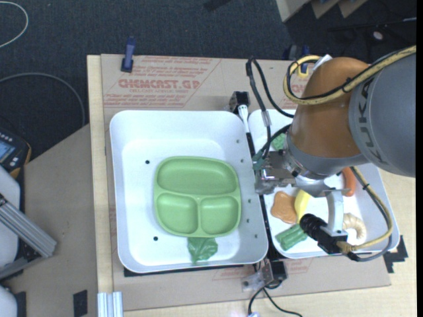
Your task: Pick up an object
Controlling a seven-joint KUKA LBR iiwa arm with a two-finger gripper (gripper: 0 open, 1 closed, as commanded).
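Observation:
The right bin (383, 207) holds small toy foods: an orange piece (284, 207), a yellow piece (303, 200), a green block (289, 238), a beige ring-shaped piece (353, 226) and a red-orange piece (349, 182). The arm's orange band (327, 111) and grey wrist hang over this bin and hide much of it. My gripper (291, 177) reaches down just above the orange and yellow pieces, its tips mostly hidden under the wrist. A green item (279, 139) peeks out at the bin's left side.
The left bin (132, 177) holds a green divided plate (197, 195) and a crumpled green leaf-like item (202, 248) at its front. Cables run along the divider between the bins. The bins sit on a cardboard-covered bench (158, 81).

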